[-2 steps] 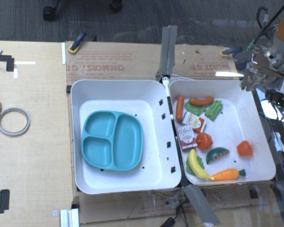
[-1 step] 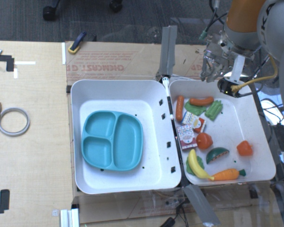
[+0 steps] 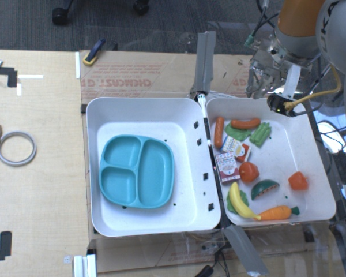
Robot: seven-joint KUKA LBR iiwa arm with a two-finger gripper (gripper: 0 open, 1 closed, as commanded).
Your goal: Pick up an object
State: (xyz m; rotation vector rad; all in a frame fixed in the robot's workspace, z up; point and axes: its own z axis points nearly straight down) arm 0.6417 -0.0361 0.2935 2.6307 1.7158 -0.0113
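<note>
Approach step | gripper (image 3: 264, 79) hangs above right bin's (image 3: 311, 149) far rim, grasping nothing visible, finger state impossible to tell | toy foods crowd the bin; banana (image 3: 240, 199) near-left, tomato (image 3: 298, 181) right | next: descend onto one item, likely the isolated tomato.

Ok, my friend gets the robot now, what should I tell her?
Gripper: above the back edge of the right bin, with nothing seen in it.
Right bin: toy food, including a banana, carrot, tomato, sausage and a small orange fruit.
Left bin: a blue plate.
Done: nothing picked up yet.
Left: go down into the right bin and grab one toy.
</note>
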